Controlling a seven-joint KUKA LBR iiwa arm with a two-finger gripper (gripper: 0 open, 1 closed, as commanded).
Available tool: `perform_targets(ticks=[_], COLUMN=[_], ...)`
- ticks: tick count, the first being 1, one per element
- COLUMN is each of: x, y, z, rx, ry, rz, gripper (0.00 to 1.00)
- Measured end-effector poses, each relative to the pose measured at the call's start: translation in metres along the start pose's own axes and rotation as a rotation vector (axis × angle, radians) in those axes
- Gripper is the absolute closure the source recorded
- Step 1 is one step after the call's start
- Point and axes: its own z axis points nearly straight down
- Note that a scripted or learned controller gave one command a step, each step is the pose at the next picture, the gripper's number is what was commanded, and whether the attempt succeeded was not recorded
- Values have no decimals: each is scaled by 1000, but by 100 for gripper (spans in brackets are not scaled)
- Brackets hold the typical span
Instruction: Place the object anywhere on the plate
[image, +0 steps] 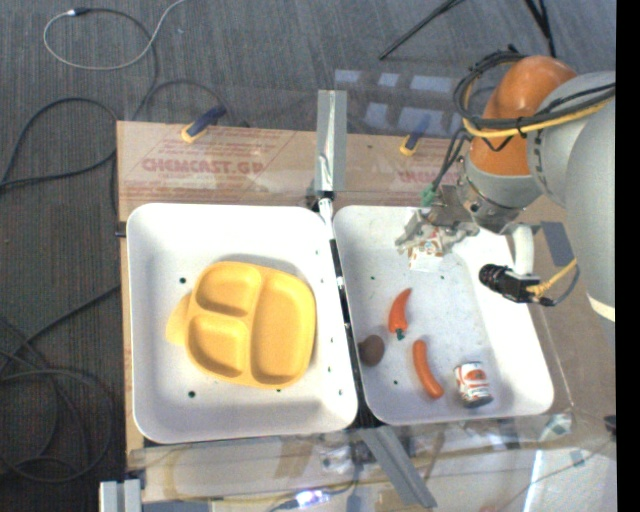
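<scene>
Down front, the left bin (140, 300) holds a yellow sectioned plate (250, 322), well left of the gripper (432, 238). Right bin (520, 340): brown ball (371, 349), red-orange pepper (399, 312), orange sausage (427, 368), small can (473, 384), all below the gripper. Whether it grips anything, can't tell.

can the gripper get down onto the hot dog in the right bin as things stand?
Probably yes. The hot dog lies flat on the right bin floor, apart from the can beside it and the chili pepper above it. The gripper sits over the same bin's far end, nothing between.
</scene>
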Motion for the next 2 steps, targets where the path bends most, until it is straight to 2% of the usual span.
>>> perform_targets(ticks=[1, 2], x=[63, 115], y=[22, -38], z=[1, 1], rx=[0, -2], ry=[2, 8], rz=[-95, -448], gripper=[100, 100])
